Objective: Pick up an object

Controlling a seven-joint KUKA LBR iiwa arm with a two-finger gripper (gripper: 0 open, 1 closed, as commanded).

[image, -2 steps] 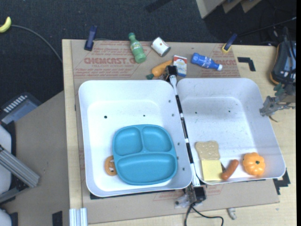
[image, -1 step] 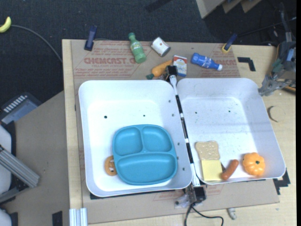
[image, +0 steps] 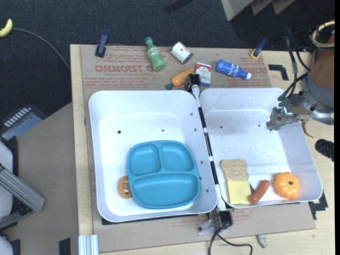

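In the right bin (image: 249,108), near its front edge, lie a tan cracker (image: 234,168), a yellow cheese slice (image: 238,191), a reddish sausage (image: 259,191) and an orange pumpkin (image: 287,185). My gripper (image: 274,120) hangs over the bin's bare far right part, well behind these items and touching none of them. Nothing shows in its grasp. The arm comes in from the right edge.
The left bin (image: 106,116) holds a blue divided plate (image: 163,173) with a pretzel (image: 125,187) at its left rim. Behind the bins on the board lie a green bottle (image: 155,54), a white can (image: 181,52), a small carton (image: 203,73), a carrot (image: 181,78) and a blue bottle (image: 232,69).
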